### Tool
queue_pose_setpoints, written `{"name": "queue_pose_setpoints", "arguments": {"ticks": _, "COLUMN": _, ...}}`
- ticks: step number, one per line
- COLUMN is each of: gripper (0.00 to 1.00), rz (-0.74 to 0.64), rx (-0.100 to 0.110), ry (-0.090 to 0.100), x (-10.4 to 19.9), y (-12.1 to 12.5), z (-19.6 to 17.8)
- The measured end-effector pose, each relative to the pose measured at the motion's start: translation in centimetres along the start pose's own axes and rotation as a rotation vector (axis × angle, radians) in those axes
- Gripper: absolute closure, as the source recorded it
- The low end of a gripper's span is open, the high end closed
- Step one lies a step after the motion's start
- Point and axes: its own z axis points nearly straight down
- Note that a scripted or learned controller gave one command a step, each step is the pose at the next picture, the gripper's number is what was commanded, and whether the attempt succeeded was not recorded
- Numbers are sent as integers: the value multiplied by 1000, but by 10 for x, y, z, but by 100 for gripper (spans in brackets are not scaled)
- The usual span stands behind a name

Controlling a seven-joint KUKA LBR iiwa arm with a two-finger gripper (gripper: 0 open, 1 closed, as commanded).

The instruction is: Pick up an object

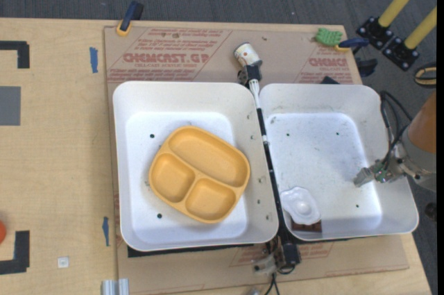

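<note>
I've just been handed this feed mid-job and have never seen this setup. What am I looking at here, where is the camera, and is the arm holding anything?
One camera is fixed above a bench, looking down at a slant. Two shallow white bins sit side by side on it. The left bin holds a yellow divided plate with three compartments. The right bin has a small clear plastic lid or cup near its front left corner. The robot arm reaches in from the right edge of the view; its gripper sits low over the right side of the right bin. Nothing shows between its fingers, so it is holding nothing for now.

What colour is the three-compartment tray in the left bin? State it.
Yellow-orange divided plastic tray, camera view.
</note>
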Motion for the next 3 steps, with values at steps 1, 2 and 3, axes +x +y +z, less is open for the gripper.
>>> {"name": "queue_pose_setpoints", "arguments": {"ticks": 1, "gripper": 100, "rz": 213, "rx": 30, "ry": 29, "x": 77, "y": 25, "z": -57}}
{"name": "queue_pose_setpoints", "arguments": {"ticks": 2, "gripper": 100, "rz": 224, "rx": 31, "ry": 26, "x": 12, "y": -3, "z": -86}}
{"name": "queue_pose_setpoints", "arguments": {"ticks": 3, "gripper": 100, "rz": -295, "rx": 22, "ry": 35, "x": -3, "y": -7, "z": -89}}
